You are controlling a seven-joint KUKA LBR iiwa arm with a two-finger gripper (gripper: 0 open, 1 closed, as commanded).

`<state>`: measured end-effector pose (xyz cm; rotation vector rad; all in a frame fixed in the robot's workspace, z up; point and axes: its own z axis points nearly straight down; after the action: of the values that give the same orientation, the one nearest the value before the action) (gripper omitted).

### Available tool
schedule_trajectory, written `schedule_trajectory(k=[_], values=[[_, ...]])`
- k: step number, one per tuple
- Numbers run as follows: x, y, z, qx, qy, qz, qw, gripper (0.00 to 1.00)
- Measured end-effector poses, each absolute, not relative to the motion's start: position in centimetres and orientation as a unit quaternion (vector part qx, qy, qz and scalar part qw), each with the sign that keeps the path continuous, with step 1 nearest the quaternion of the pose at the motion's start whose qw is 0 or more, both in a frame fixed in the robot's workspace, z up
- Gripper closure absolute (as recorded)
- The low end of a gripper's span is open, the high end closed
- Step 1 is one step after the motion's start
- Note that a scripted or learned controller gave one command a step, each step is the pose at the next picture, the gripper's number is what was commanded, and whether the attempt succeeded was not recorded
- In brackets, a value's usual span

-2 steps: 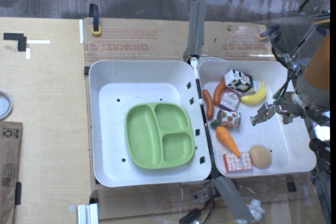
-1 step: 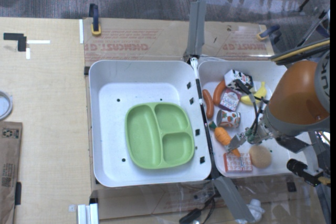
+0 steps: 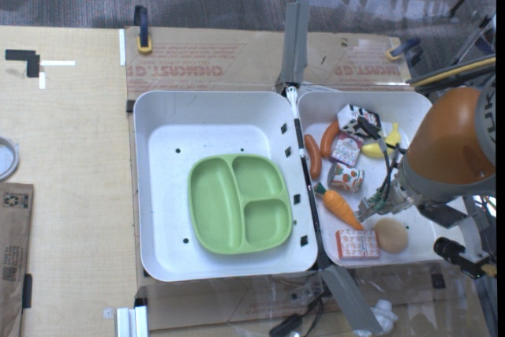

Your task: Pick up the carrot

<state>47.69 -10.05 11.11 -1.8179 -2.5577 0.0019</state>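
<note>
Where carrot (image 3: 342,208) lies | pincer (image 3: 372,207) beside | potato (image 3: 390,235) near

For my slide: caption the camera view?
Claw poised beside carrot in the right bin; green tray waits left.

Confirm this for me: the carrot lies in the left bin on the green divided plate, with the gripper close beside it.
Not quite. The camera view shows the carrot in the right bin, lying on the bin floor, not on the green divided plate, which sits in the left bin. The gripper is indeed close beside the carrot.
</note>
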Motion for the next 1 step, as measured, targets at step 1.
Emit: schedule_trajectory(k=[1], values=[[47.81, -2.36, 19.11, -0.542, -0.84, 0.0003, 0.0, 1.0]])
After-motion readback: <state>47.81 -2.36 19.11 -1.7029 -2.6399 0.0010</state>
